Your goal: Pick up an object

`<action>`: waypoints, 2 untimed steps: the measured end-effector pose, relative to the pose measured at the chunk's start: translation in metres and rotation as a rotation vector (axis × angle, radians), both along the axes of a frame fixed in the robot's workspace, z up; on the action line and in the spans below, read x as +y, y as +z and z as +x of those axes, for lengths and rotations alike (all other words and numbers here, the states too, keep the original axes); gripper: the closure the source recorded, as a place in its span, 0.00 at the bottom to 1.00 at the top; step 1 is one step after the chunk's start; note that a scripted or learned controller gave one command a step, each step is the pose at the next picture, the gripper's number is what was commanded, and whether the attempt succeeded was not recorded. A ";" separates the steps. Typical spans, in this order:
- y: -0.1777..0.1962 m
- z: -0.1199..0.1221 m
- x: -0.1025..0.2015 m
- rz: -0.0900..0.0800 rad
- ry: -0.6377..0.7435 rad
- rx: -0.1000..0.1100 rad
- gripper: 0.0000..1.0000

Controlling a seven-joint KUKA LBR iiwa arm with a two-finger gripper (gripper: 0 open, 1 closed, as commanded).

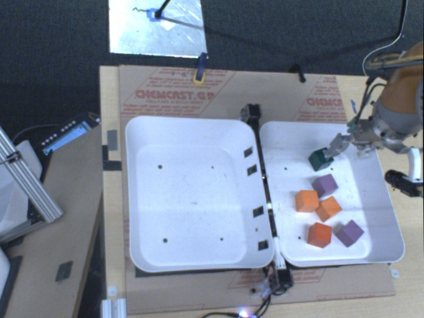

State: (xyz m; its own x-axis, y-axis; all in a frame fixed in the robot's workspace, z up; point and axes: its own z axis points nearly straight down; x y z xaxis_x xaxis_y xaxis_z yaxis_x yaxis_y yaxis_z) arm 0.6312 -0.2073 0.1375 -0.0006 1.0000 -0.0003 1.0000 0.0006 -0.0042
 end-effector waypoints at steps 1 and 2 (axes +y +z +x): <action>-0.053 -0.001 0.086 0.000 0.010 -0.009 0.00; -0.042 -0.002 0.081 0.000 0.004 -0.003 1.00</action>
